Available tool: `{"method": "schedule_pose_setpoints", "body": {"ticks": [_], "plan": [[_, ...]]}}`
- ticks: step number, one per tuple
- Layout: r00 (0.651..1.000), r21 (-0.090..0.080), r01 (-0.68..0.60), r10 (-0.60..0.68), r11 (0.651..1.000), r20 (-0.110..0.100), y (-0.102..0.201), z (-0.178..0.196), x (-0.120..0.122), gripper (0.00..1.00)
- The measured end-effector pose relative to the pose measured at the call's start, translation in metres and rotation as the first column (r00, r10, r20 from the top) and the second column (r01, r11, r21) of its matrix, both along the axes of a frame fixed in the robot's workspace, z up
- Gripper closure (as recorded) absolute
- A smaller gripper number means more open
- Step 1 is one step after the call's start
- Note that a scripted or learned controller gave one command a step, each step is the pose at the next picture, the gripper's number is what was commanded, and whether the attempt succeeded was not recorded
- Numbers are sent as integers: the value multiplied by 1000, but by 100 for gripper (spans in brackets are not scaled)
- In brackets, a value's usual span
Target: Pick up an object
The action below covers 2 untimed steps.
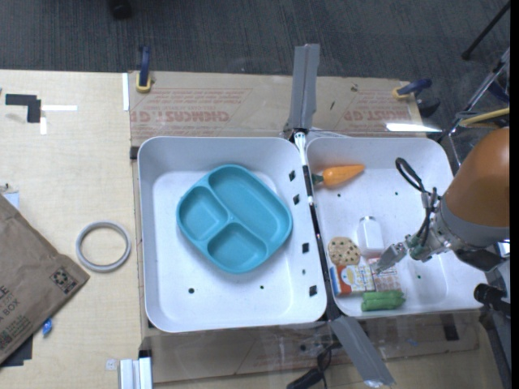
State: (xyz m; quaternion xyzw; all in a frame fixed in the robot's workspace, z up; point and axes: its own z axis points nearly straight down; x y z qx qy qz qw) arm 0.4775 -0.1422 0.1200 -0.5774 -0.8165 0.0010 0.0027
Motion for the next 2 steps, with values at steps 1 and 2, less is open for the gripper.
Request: {"method": "schedule_pose_setpoints", "body": {"ticks": [1,2], "plan": [[1000,-4,24,-24,1000,6,20,-28,1,0],[958,-4,286,-286,958,9,35,-28,2,0]]}}
